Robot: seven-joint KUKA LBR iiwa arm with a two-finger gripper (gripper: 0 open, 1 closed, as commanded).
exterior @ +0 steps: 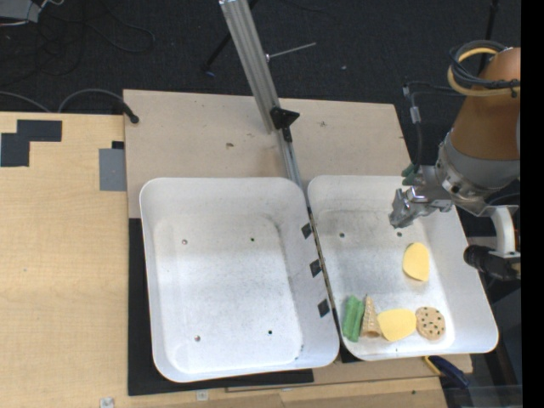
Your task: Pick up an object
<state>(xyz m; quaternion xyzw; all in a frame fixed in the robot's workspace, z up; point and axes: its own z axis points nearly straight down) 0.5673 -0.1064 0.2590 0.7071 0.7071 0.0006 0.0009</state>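
Bins side by side — right bin (476, 334) holding yellow piece (416, 263), cookie (431, 323), green stick (352, 318); gripper (402, 212) above, finger state unreadable.

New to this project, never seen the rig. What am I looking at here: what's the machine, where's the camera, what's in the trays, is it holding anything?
One fixed camera looks down at a slant on a bench with two shallow white bins. The grey arm with the orange band is a robot reaching in from the right; its gripper hangs over the right bin, near the far side. I see nothing between its fingers. Along that bin's near edge lie a green piece, a cone-shaped piece, a yellow piece and a cookie; a second yellow piece lies closer to the gripper. These look like toy food. The left bin sits beside it.
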